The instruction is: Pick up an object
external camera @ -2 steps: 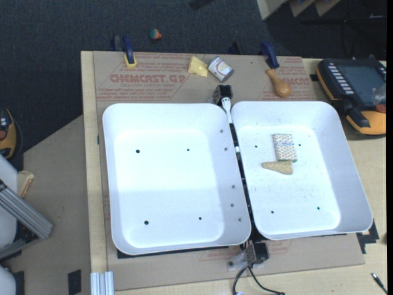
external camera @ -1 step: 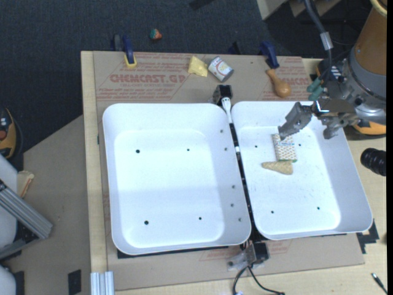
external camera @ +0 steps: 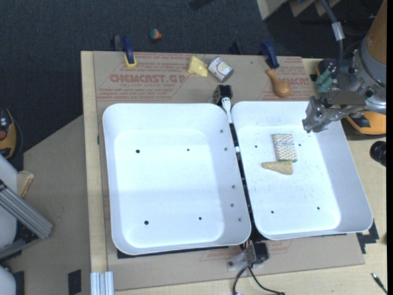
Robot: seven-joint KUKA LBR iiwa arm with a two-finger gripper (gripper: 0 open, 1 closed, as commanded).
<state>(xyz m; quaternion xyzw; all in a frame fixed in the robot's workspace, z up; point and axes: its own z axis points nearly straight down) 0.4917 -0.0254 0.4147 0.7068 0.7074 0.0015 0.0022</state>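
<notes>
My wrist, at the frame's upper right, is grey metal under an orange band, with black cables looping above and a dull grey gripper (external camera: 313, 120).

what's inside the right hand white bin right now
Inside the right bin lie two things near its middle: a pale patterned packet and, touching its lower edge, a tan piece. The gripper hangs over the bin's upper right part, hiding a little of the floor there.
</notes>
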